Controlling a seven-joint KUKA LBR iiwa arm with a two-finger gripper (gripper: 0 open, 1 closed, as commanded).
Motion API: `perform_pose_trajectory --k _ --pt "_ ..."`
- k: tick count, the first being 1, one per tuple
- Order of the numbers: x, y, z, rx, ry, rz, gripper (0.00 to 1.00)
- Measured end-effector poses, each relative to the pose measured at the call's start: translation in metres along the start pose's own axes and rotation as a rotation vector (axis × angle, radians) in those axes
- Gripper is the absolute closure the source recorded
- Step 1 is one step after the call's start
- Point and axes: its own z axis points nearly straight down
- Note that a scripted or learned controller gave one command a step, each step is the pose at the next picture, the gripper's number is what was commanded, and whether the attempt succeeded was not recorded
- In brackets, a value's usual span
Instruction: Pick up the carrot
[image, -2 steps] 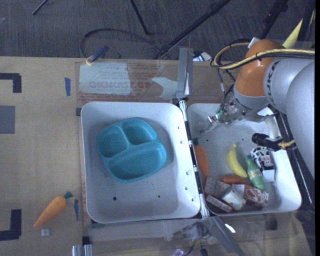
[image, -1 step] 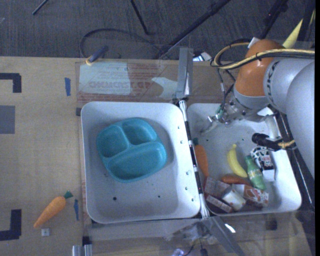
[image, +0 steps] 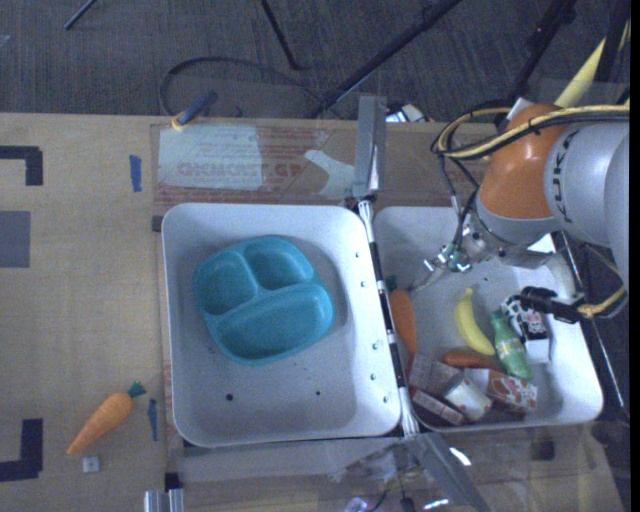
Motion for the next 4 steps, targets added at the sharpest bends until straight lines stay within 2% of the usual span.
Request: perform_pose_trajectory --k 1,2,3,4 --pt "-0.044 0.013 -0.096 0.005 0.0 0.219 0.0" --pt "-0.009 0.032 -0.002 0.008 0.004 -0.017 0.0" --pt "-0.008 0.018 0.0 0.0 0.0 -0.096 0.0" --pt "-0.017 -0.01 0.0 0.001 0.0 0.047 0.0"
